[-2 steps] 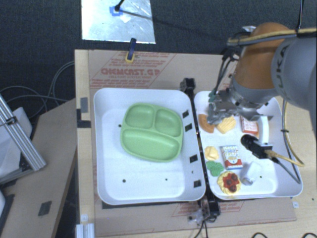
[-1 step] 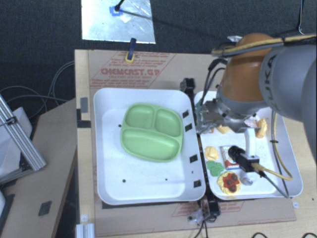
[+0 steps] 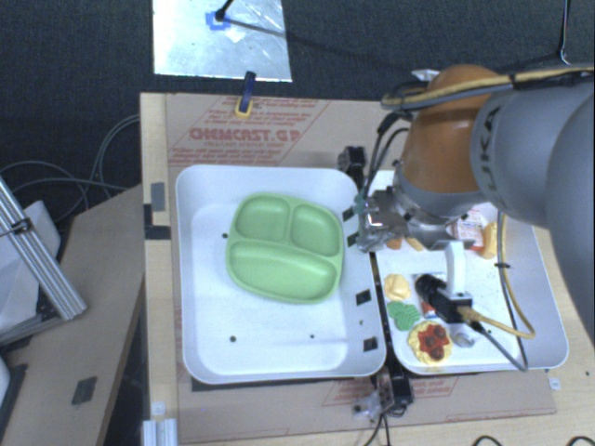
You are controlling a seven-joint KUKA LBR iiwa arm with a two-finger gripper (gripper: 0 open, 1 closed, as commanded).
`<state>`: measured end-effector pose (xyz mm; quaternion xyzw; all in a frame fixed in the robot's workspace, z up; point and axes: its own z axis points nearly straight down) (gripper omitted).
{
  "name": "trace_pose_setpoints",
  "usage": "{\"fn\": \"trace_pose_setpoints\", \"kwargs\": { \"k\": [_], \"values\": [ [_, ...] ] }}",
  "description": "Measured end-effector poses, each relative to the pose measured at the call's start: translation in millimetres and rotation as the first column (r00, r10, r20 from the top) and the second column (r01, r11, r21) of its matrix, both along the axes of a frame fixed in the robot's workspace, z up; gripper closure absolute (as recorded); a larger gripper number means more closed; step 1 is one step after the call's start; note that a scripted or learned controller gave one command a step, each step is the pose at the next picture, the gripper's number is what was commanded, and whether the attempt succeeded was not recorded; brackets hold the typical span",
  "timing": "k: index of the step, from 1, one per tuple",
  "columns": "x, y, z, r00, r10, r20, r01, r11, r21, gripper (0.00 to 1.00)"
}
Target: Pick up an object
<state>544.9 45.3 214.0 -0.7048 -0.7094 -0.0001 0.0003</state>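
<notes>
Green plate (image 3: 284, 247) in left bin (image 3: 200, 277), grey arm (image 3: 521, 147) over cluttered right bin (image 3: 548, 333)

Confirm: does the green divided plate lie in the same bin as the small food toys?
No: the green plate lies in the view's left bin, the food toys in the right bin.

I read the grey arm (image 3: 544, 151) reaching across the right bin (image 3: 548, 333), sloping down toward that bin's left rim. Orange band (image 3: 446, 133) sits above the bin's far-left corner, with the wrist (image 3: 423, 198) below it, pointed down. Pincer (image 3: 372, 225) hangs low at the left rim, near the far corner.
</notes>
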Motion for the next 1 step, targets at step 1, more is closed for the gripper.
{"fn": "trace_pose_setpoints", "kwargs": {
  "k": [1],
  "values": [
    [2.7, -0.9, 0.7, 1.000, -0.002, 0.002, 0.002, 1.000, 0.000, 1.00]
  ]
}}
